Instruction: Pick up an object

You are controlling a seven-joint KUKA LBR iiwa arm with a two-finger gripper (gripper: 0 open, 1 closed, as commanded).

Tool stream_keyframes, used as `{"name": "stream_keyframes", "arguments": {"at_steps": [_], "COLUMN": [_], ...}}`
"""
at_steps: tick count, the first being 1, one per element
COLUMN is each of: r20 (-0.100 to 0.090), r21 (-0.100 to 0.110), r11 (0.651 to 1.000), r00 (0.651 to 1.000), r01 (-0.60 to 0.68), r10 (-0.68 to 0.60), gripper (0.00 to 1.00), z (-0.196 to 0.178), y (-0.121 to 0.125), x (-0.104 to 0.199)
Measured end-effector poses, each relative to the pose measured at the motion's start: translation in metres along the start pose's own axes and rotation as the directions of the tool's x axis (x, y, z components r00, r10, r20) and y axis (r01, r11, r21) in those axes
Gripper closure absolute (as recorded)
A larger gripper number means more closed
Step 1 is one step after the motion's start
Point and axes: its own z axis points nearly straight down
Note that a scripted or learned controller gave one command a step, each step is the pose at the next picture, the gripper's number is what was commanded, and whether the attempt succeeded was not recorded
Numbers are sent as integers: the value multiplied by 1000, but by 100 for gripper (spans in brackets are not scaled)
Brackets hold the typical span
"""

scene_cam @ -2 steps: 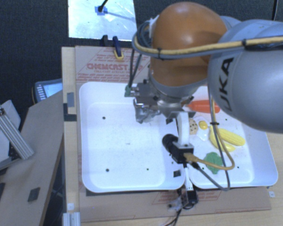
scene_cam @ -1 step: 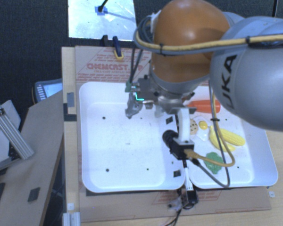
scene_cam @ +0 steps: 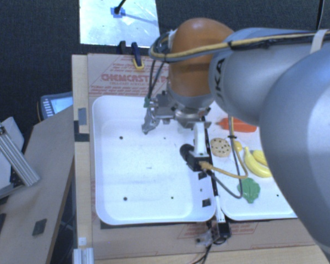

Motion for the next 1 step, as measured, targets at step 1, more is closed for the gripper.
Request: {"name": "stream_keyframes", "arguments": {"at_steps": [1], "r20": [-4], "r21": [-10], "r11": [1000], "r00": [1000], "r01": [1], "r10": [-1], "gripper": [0], "z": [-61], "y": [-6], "x": [-40]}}
